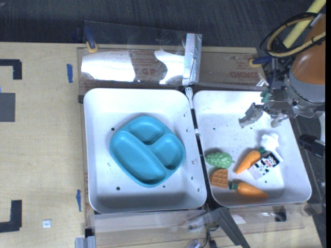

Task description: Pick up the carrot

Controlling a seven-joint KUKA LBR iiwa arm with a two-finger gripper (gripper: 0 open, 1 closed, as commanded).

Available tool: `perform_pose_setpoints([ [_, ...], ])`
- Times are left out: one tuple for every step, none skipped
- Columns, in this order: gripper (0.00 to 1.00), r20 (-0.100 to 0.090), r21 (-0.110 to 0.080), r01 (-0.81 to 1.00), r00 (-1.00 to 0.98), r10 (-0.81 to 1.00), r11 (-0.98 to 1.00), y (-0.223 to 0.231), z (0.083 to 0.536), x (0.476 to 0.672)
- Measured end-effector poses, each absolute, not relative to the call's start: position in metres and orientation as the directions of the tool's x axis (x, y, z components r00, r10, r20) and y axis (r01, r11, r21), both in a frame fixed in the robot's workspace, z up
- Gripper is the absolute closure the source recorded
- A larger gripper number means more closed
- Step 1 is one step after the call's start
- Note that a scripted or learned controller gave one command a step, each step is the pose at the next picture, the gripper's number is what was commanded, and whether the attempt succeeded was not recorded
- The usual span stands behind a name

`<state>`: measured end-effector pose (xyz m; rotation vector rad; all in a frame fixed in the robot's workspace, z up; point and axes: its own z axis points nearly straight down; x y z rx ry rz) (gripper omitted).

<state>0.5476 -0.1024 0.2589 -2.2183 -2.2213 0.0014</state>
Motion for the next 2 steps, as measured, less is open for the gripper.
perform_pose_setpoints([
  [0.00,-0.001,0.004,0.993,-0.118,0.993,0.118,-0.102,0.108,0.513],
  [0.00,-0.003,0.004,0.980,-0.200,0.980,0.200,-0.181,0.087,0.495],
])
